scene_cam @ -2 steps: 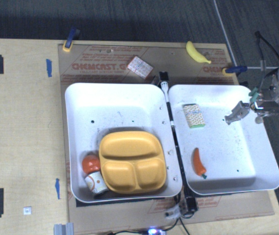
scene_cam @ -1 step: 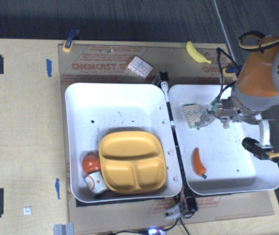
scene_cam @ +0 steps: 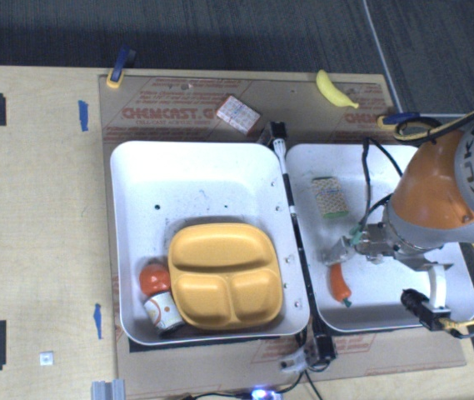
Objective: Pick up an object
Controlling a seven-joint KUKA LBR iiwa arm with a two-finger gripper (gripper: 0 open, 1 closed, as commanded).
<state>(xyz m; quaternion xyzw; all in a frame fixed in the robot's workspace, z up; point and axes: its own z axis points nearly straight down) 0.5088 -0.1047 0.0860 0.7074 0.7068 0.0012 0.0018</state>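
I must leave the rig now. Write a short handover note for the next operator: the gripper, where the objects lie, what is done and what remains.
Gripper: low inside the right bin, near its left part. I cannot tell whether it is open or shut, and nothing is visibly held.
Right bin: an orange carrot-like piece lies on the floor just below the gripper; a small speckled packet lies nearer the far wall.
Left bin: a yellow compartment tray, with a small red and white object at its left side.
Done: no pick is visible.
Left: grasp one object and lift it; the carrot-like piece is nearest.
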